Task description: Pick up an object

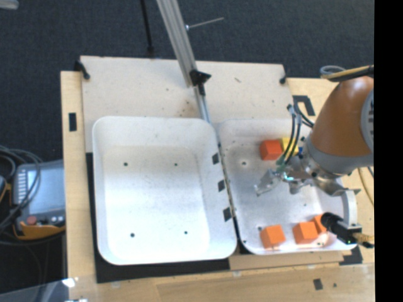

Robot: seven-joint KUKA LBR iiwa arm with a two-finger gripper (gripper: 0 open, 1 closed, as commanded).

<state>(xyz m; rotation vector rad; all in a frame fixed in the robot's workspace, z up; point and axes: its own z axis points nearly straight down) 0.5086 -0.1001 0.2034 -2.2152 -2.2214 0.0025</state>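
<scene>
Camera view, fingers [266, 184] over bin floor [249, 200]

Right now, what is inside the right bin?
The right bin holds three orange blocks: one at the far side and two at the near edge. The arm covers the bin's right part.
</scene>
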